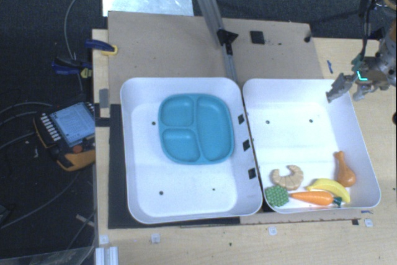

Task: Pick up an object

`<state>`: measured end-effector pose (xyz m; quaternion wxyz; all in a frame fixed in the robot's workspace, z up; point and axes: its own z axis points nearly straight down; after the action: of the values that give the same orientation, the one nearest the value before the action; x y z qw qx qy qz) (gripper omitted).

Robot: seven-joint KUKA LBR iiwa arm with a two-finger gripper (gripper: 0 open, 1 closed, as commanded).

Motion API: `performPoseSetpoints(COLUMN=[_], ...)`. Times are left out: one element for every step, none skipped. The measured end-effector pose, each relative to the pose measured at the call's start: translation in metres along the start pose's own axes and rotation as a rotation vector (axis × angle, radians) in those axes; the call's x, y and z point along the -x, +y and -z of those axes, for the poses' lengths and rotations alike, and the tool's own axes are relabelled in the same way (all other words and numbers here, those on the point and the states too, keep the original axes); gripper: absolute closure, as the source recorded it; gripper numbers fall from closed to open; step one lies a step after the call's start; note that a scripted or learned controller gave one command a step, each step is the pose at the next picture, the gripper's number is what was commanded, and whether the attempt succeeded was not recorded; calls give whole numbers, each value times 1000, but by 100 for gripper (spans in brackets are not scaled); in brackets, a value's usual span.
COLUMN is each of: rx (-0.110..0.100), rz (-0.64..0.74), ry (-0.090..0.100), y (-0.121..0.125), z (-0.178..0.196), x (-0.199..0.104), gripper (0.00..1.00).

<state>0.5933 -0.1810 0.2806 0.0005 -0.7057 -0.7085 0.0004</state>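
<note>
Orange toy carrot [312,198], green-tipped, lies at the right bin's [298,133] front edge, touching a yellow banana [329,187], with a tan croissant [287,176], green broccoli [277,196] and brown drumstick [344,169] near; the hand [348,89] hovers over that bin's far right corner, fingers spread, holding nothing
</note>
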Motion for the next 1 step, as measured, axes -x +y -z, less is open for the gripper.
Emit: performPoseSetpoints(rx=[3], rz=[1], ry=[-1], y=[1], z=[2], x=[0], gripper=[0])
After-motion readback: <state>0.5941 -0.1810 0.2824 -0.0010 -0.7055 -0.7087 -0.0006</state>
